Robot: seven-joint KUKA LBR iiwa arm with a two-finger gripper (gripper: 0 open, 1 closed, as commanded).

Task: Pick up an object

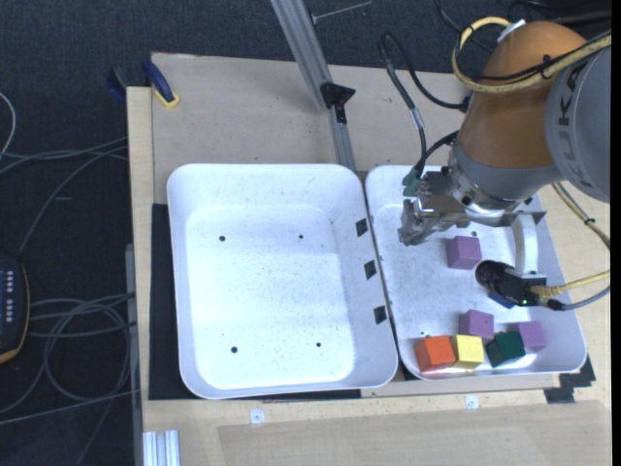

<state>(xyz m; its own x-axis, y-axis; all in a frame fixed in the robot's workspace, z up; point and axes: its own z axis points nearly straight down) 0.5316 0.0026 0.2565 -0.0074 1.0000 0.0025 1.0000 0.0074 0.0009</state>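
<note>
blue clamp, metal pole, floor cables

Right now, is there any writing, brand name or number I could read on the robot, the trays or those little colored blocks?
None can be read.
The arm, both white bins and the blocks, such as the orange block, carry no visible lettering.
The dark device at the left edge has small markings, too blurred to read.

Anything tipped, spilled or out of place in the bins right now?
Nothing stands out. All the blocks lie inside the right bin: one purple block apart near the gripper, and the rest clustered at the near edge, including the orange block.
</note>
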